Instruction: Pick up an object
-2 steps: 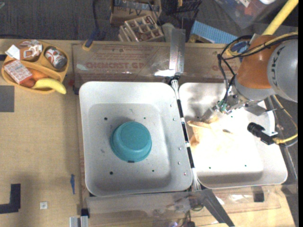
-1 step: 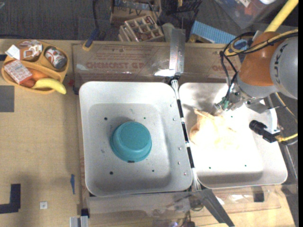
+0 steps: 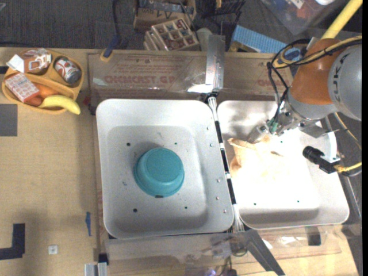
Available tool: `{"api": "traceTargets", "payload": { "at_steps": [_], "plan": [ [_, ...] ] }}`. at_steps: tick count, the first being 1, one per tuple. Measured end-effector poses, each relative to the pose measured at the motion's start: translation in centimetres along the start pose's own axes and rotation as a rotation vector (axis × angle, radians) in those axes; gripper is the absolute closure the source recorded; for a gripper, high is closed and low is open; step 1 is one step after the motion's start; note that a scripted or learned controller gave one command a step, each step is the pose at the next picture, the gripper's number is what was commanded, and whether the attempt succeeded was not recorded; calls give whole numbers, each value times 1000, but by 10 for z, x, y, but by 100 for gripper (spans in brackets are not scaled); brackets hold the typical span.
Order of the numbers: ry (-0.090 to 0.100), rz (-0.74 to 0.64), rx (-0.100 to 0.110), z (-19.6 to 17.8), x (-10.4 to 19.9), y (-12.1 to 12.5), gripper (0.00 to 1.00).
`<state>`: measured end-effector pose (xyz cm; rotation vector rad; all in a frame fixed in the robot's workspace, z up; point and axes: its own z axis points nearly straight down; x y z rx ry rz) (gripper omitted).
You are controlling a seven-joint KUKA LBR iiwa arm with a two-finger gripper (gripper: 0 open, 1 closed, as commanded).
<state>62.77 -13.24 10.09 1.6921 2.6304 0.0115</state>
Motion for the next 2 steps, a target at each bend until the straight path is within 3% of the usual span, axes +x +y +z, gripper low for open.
{"api": "traceTargets", "payload": {
  "at_steps": [1, 2],
  "plan": [
    [4, -49, 11, 14, 3, 39, 0],
    [6, 34, 10, 13, 17, 24, 0]
  ]
}}
